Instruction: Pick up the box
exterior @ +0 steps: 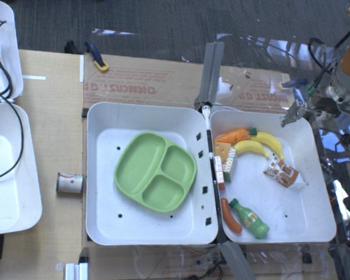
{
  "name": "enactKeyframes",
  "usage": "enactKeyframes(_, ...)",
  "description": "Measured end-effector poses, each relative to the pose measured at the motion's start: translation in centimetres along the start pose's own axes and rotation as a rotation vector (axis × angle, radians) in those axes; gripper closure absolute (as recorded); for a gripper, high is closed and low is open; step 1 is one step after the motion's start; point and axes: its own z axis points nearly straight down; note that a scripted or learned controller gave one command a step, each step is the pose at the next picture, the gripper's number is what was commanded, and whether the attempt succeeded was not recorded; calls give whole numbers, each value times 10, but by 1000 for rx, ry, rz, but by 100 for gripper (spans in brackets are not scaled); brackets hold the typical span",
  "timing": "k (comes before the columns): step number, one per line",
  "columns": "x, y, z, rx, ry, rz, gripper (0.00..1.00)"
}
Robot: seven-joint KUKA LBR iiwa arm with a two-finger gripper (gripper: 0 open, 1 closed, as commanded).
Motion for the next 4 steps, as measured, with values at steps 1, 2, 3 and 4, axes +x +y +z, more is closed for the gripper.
enactKeyframes(1,0,-119,115,4,1,510,0)
enactKeyframes(2,49,-72,139,3,0,824,0)
enactKeyframes(3,22,-48,105,2,-1,813,0)
enactKeyframes(4,4,1,130,33,7,1063,0)
